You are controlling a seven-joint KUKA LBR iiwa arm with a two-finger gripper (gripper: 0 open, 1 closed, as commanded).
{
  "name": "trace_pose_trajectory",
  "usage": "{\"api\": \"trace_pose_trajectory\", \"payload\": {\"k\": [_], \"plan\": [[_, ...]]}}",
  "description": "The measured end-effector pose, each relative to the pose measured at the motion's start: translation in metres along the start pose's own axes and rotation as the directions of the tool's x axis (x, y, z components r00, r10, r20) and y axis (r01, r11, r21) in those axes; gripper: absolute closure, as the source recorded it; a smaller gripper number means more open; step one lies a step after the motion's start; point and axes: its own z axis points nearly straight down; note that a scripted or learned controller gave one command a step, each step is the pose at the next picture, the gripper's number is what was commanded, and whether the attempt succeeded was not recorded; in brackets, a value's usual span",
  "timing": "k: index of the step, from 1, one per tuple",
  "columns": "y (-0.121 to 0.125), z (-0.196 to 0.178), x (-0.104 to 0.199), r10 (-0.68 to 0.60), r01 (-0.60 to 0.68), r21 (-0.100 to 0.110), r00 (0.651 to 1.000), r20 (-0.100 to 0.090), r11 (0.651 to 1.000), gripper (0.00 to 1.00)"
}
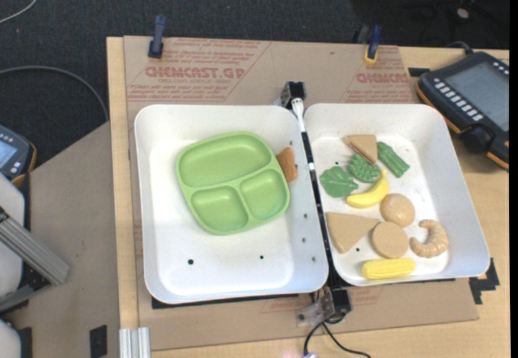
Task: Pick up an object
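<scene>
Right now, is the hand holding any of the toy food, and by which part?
Nothing is seen held. The banana, shrimp and corn lie loose in the right bin; the green plate sits in the left bin.

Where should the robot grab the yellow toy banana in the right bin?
Probably across the middle of the curved yellow toy banana, coming straight down from above. It lies flat, and its narrow width suits two fingers. The green leaf toy sits close at its left end, so the middle or right half looks safer.

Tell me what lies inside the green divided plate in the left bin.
All three compartments of the green plate show only bare green surface. A small tan piece sits outside it, against its right rim. Whatever is under the plate is covered.
</scene>
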Motion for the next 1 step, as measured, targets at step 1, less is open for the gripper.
{"api": "trace_pose_trajectory", "payload": {"k": [1], "plan": [[0.0007, -0.0108, -0.0004, 0.0, 0.0, -0.005, 1.0, 0.003, 1.0, 1.0]]}}
